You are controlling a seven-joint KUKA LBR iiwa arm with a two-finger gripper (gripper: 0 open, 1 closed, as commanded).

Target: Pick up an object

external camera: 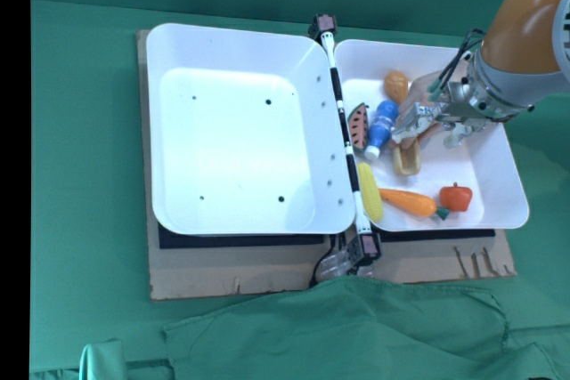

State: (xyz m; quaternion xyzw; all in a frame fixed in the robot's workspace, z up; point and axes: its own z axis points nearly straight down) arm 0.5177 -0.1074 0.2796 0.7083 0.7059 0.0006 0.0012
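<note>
Gripper (411, 131) hanging over right bin (501, 182), above a tan scoop-shaped toy (407, 159); can't tell its grip state.

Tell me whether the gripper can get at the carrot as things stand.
Probably yes. The carrot lies uncovered on the right bin's floor, between the corn and the tomato, just below the gripper, which hovers over the same bin.

Toy foods (408, 202) in right bin (503, 191)
</note>
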